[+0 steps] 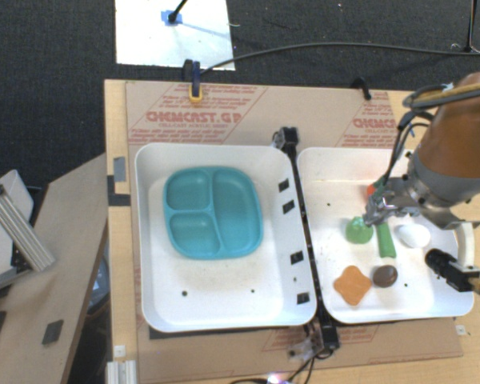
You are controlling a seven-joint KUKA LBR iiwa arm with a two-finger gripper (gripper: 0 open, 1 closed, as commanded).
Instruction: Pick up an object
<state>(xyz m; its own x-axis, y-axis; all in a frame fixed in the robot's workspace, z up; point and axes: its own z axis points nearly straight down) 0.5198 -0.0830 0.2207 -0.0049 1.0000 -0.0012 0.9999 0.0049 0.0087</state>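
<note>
Sitting side by side on the surface (224, 110) are two shallow white bins. The left bin (156, 294) holds one teal divided plate (213, 213), lying flat toward the 12 o'clock half of that bin. The right bin (336, 174) holds several small things, all gathered toward its 4 o'clock part: a green round object (357, 231), a green stick-shaped object (385, 241) just beside it at 3 o'clock, a white oval object (413, 234) further at 3 o'clock, an orange flat piece (352, 285) near the 6 o'clock edge, and a dark brown round object (384, 276) just beside the orange piece. The arm (456, 146) reaches in from 3 o'clock and bends down over the right bin. Its end effector (378, 213) hangs right above the green round object and the green stick, near both. How far its tips are spread, and whether they hold something, I cannot tell.
</note>
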